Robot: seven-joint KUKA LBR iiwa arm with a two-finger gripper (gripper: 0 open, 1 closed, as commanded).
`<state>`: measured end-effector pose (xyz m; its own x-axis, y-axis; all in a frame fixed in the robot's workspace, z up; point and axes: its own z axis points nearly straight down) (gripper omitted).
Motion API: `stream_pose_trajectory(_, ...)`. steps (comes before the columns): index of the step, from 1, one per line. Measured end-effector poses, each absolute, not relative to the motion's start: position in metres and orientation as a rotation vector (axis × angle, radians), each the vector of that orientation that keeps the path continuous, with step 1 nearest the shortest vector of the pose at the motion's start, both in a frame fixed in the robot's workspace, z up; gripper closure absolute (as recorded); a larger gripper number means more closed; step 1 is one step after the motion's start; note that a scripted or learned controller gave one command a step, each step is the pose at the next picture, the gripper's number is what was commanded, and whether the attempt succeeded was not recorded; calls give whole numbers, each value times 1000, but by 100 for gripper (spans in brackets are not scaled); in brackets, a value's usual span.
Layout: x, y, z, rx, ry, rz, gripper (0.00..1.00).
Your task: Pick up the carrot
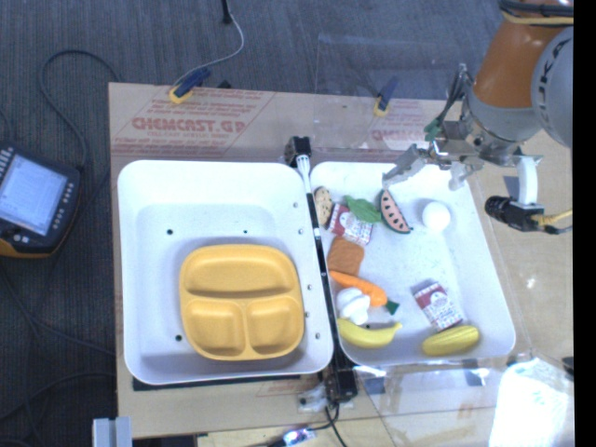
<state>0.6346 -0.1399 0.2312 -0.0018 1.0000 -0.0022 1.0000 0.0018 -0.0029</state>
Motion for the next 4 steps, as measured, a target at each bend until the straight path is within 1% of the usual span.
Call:
stream_pose_trajectory(1,577,-131,121,-2045,-2369,15,0)
stream_pose_trajectory(2,516,-116,89,-2337,-2121,-11,0)
stream_pose_trajectory(3,489,-98,90,-2488,-1951,-15,0)
stream_pose_trajectory(4,490,-97,90,-2582,-1822,-20,0)
